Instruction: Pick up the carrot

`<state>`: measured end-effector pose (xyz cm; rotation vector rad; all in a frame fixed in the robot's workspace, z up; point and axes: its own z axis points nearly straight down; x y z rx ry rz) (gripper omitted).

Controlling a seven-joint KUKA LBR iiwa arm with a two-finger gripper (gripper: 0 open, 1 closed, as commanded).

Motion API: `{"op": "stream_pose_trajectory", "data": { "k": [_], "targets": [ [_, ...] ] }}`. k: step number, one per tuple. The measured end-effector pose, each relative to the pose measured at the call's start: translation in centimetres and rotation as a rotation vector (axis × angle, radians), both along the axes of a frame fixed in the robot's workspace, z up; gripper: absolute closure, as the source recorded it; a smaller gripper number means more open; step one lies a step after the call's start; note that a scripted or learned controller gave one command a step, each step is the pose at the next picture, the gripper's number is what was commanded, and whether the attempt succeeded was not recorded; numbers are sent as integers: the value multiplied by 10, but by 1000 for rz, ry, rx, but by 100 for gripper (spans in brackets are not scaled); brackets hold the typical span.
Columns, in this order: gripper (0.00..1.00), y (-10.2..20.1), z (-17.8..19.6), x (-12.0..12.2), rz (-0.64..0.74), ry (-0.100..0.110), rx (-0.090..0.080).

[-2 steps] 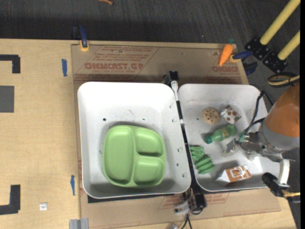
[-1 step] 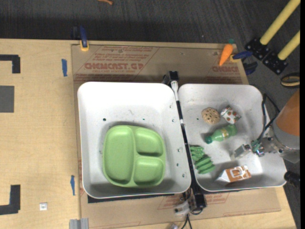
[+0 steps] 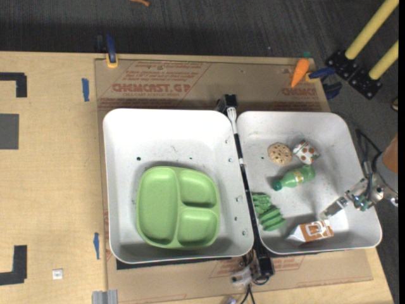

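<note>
Camera view gives you both white bins side by side on the worktop [image 3: 50, 170]. Your arm comes in from the right edge, low over the right bin's [image 3: 342, 128] right wall, with only its end in sight. The gripper [image 3: 335, 209] reaches leftward and slightly down into that bin, and its fingers [image 3: 330, 211] taper toward a point near an orange-and-white packet [image 3: 314, 230]; whether they are apart or together you cannot tell from this angle, and nothing is seen between them.

The carrot [image 3: 299, 73] is not in either bin. It lies on the worktop beyond the right bin's far edge, tilted, its green top up near a blue clamp [image 3: 321, 73], well apart from the gripper.

Inside the right bin you have a cookie [image 3: 278, 152], a small white and brown item [image 3: 305, 151] just beside it, a green bottle [image 3: 293, 178] lying on its side, and a green bean pod cluster [image 3: 267, 211] close to the left wall. The left bin [image 3: 120, 138] holds a green divided plate [image 3: 178, 206].
</note>
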<state>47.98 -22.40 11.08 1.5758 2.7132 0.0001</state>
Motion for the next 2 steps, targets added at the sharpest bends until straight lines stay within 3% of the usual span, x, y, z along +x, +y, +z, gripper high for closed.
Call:
{"op": "stream_pose_trajectory", "data": {
  "k": [1,2],
  "targets": [
    [0,44,4,0,-443,4,3],
    [0,3,-22,3,51,-1,7]
  ]
}}
